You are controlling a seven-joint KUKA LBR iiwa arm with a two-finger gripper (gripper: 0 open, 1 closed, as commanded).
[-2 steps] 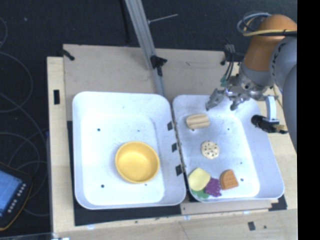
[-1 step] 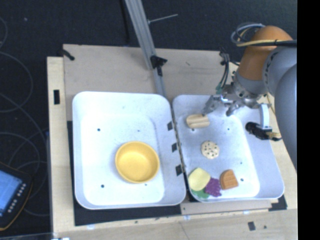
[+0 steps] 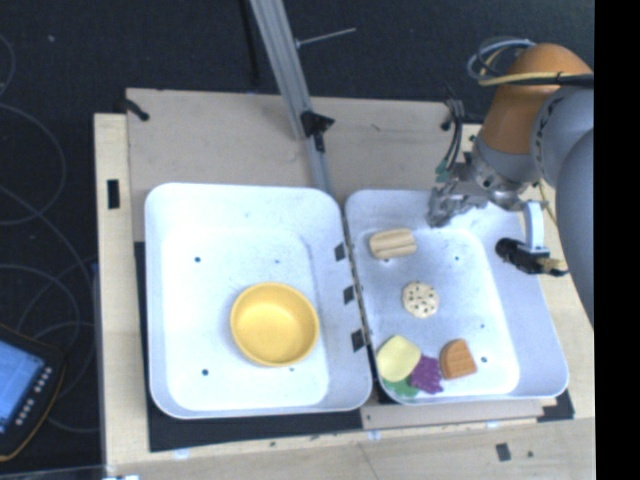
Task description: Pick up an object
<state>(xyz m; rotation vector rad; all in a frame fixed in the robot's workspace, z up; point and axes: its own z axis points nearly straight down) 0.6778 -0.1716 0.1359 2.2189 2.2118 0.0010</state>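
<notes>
Left bin (image 3: 220,228): yellow bowl (image 3: 274,323). Right bin (image 3: 490,298): tan roll (image 3: 392,244), speckled cookie (image 3: 420,299); yellow piece (image 3: 398,356), purple piece (image 3: 429,375) and brown piece (image 3: 458,358) clustered together. Gripper (image 3: 445,208) above right bin's far edge, grip state unreadable.

Your left bin (image 3: 170,268) and right bin (image 3: 505,313) sit side by side on the pale bench (image 3: 200,133). A grey rail (image 3: 280,48) slants above them; a blue-lit screen (image 3: 18,380) lies lower left.

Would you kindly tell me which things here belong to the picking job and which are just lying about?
Job: gripper, tan cylindrical block, round speckled cookie, yellow plastic bowl.
Lying about: grey metal rail, blue-screened handheld pad.
</notes>
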